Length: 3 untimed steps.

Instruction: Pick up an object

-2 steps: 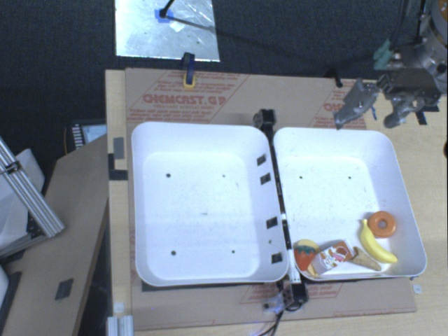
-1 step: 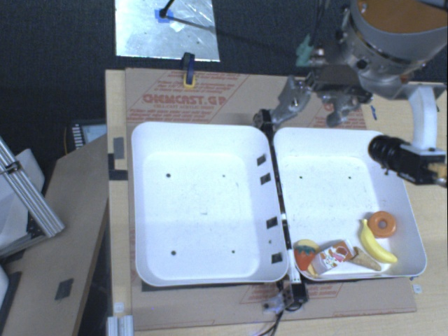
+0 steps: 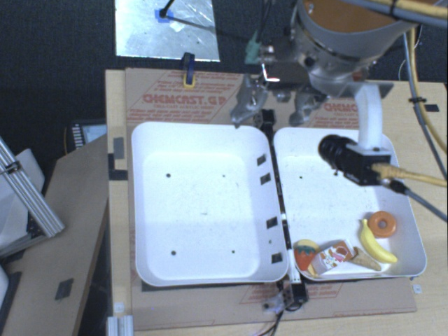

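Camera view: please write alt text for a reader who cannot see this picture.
A grey robot arm's gripper hangs open above the far rim where two white bins meet. The right bin holds a banana, an orange ring and a few small toy foods in its near corner, far from the gripper.

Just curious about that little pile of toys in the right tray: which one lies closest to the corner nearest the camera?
The red-and-white packet, between the tomato-like orange piece and the banana. The orange ring lies farther up.
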Each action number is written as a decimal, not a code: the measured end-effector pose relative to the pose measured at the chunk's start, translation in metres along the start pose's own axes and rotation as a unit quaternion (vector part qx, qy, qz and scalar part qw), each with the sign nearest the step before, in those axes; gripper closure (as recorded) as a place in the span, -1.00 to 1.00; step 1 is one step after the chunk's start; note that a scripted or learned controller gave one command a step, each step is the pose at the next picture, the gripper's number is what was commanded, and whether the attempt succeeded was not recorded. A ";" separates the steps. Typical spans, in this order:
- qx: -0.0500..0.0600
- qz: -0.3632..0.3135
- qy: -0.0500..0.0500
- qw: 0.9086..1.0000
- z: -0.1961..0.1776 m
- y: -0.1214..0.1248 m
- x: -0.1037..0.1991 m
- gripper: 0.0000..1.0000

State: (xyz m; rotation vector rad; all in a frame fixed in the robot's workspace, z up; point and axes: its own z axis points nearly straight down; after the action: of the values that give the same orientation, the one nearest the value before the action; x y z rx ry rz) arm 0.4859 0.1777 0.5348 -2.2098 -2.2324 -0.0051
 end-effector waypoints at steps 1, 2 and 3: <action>0.006 0.000 -0.003 1.000 0.114 0.000 0.060 -1.00; 0.007 0.005 -0.004 1.000 0.302 0.004 0.055 -1.00; 0.003 0.006 -0.003 1.000 0.392 0.057 0.054 -1.00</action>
State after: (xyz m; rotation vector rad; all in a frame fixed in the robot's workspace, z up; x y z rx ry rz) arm 0.5431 0.2328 0.1431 -2.2219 -2.2190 0.0082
